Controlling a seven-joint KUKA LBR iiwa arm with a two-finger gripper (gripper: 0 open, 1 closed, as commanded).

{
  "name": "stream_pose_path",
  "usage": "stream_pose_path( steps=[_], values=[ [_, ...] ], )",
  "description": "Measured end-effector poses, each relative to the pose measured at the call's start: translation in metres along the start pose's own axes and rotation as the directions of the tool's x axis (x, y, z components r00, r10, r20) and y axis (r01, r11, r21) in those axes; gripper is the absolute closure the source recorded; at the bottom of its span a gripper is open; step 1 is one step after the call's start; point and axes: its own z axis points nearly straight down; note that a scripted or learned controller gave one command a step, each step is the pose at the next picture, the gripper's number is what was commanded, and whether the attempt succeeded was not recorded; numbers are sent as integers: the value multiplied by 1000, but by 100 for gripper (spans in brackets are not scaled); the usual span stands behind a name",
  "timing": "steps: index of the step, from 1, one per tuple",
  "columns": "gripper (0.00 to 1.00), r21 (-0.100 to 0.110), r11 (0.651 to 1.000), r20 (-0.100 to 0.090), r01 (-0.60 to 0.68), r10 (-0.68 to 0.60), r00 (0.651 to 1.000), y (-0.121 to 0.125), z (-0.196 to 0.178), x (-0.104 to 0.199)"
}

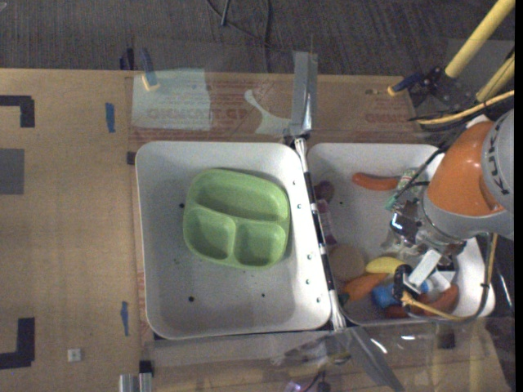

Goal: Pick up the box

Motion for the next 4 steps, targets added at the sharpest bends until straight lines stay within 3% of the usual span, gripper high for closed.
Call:
stream_pose_path(
  steps=[1,2,4],
  values=[
    [100,4,976,6,-217,217,976,21,-254,28],
    [100,6,985,6,-174,174,985,-21,-142,-21],
    [100,5,984,7,-178,178,984,-19,-161,-22]
  ],
)
